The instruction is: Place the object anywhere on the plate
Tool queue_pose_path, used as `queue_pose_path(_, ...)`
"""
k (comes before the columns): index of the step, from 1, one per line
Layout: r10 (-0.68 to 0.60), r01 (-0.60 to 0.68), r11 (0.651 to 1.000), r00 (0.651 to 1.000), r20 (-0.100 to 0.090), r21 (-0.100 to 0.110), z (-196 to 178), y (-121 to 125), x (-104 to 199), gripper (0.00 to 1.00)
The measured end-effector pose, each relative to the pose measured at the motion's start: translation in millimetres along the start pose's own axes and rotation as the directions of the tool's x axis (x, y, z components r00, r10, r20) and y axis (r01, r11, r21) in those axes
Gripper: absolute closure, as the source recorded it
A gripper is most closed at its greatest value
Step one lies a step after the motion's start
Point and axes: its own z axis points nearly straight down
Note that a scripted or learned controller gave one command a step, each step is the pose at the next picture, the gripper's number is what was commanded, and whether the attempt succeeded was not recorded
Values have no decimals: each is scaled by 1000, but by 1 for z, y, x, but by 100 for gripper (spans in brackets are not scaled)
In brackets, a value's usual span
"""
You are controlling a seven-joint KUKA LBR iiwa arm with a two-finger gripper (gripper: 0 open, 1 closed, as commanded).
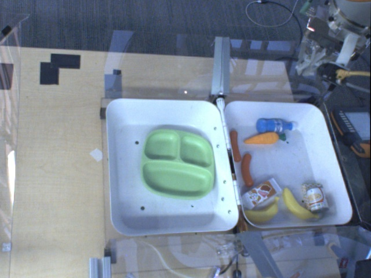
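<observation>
Counting: 1 plate (177, 161) | 2 bananas (262, 214) | 2 sausages (234, 145) | tool (324, 54) state unclear

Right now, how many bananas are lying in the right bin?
2. One banana lies at the near left corner of the right bin, partly under a small snack packet. The other banana lies to its right, beside a small can. None seems hidden.
</observation>
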Motion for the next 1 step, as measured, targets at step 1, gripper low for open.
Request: queue_pose_path(1, 4, -4, 1000, 1000, 0, 4, 107, -73, 9, 100)
